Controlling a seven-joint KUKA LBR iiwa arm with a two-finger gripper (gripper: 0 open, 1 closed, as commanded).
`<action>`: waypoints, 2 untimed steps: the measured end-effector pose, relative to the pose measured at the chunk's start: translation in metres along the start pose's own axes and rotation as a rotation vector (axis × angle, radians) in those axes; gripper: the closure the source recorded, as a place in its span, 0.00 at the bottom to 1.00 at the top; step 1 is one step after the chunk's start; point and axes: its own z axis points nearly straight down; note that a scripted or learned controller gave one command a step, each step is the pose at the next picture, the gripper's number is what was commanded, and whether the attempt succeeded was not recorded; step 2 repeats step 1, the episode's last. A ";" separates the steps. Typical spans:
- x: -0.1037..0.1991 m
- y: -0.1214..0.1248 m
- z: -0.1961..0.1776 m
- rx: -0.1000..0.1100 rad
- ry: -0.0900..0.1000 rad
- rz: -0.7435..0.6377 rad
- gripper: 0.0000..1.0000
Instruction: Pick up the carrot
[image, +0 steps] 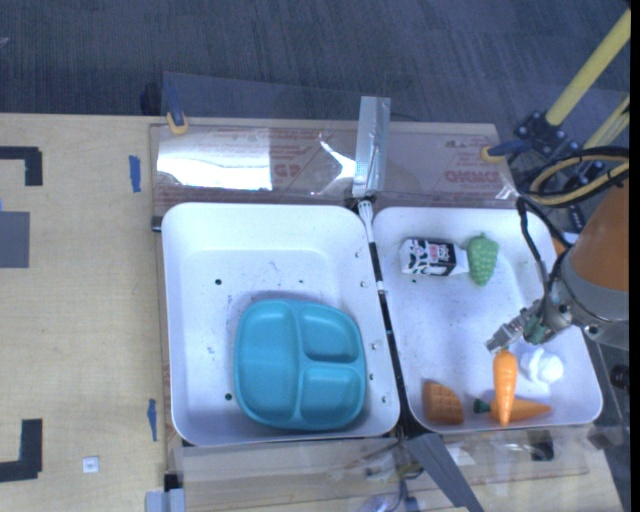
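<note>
The carrot (505, 383), an orange cone, is in the right bin (450, 320) near its front right corner, with its wide end pointing up the image. My gripper (520, 332) hangs just above that wide end, reaching in from the right. The view does not show whether it touches the carrot.
Beside the carrot are a short orange piece with a green tip (530, 408), a white object (546, 368) and an orange-brown food item (442, 401). A black-and-white carton (430, 257) and a green item (483, 259) lie at the back. The left bin (200, 250) holds a teal divided plate (298, 367).
</note>
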 end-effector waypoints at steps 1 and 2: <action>-0.022 0.003 -0.096 -0.002 -0.003 -0.143 1.00; -0.022 0.003 -0.096 -0.002 -0.003 -0.143 1.00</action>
